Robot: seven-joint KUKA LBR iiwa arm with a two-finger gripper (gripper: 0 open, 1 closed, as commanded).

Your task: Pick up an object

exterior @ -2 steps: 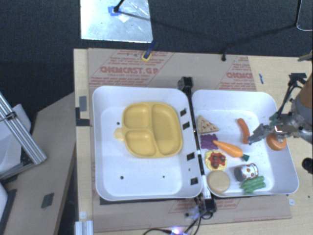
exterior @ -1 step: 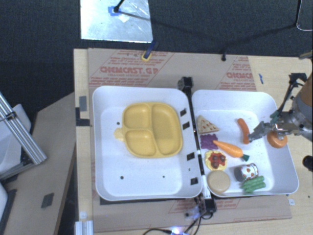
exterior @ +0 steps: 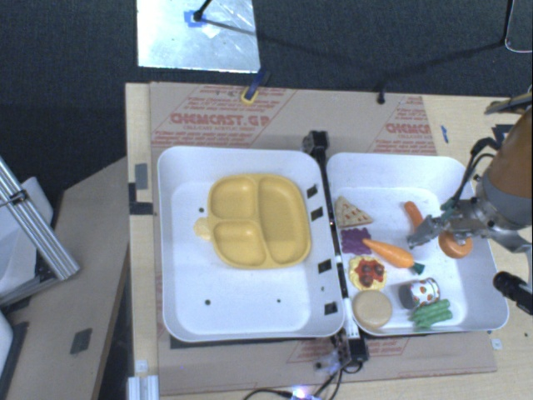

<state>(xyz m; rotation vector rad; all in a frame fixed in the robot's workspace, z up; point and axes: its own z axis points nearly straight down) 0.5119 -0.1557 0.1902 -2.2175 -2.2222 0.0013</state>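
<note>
Counting: two bins [exterior: 179, 307] | one yellow tray [exterior: 254, 221] | two carrots [exterior: 390, 253] | fingers [exterior: 433, 230] state unclear

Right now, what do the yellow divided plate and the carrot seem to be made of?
Yellow divided plate: likely molded plastic, matte to slightly satin, one even colour with soft rounded compartment walls. Carrot: probably toy plastic, smooth uniform orange with a green tip; too small to be sure.

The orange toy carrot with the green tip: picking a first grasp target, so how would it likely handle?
The orange toy carrot with the green tip looks like rigid moulded plastic, so probably stiff and light. Its tapered round body may roll or slip sideways. Toys crowd it in the right white bin, so neighbours could shift.
</note>
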